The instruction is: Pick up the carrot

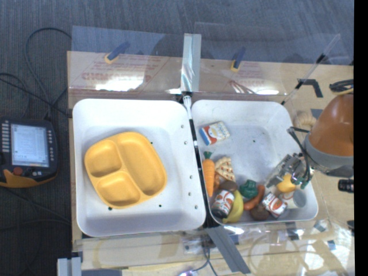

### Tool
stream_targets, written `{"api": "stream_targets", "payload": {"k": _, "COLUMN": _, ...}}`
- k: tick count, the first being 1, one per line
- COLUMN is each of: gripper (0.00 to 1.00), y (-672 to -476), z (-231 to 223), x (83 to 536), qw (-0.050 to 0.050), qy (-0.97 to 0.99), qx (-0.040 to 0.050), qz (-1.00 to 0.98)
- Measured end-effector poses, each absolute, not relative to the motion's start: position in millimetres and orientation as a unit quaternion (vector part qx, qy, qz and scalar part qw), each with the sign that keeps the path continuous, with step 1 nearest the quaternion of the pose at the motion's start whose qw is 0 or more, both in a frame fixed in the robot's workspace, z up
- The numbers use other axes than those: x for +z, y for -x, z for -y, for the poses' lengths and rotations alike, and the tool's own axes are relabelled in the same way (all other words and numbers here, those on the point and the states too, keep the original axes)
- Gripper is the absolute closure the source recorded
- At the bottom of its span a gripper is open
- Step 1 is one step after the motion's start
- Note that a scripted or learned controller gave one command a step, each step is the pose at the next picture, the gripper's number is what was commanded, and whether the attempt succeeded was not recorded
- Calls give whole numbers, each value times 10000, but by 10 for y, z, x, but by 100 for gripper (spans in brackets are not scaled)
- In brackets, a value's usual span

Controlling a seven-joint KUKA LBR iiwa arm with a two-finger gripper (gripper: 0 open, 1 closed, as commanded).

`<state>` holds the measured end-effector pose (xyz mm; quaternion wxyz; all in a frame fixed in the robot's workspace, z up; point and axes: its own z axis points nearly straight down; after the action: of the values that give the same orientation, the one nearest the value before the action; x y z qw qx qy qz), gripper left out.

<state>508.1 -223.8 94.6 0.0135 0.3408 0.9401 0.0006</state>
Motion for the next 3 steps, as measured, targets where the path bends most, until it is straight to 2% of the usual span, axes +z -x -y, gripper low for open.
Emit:
{"api": "stream_targets", "payload": {"k": 1, "gripper": 100, "y": -4943, "z": 2221, "x": 952, "qw": 162, "qy": -1217, "qx": -33, "qz": -9924}}
{"api": "stream_targets", "payload": {"k": 2, "gripper": 100, "y": -4875, "z": 2237, "x": 2147, "qw": 66, "qy": -1262, "qx": -20, "qz": -9920}}
{"api": "stream_targets", "payload": {"k": 3, "gripper": 0, "y": -4855, "z": 2226, "x": 2098, "qw": 16, "qy": -1263, "qx": 2, "qz": -9920}}
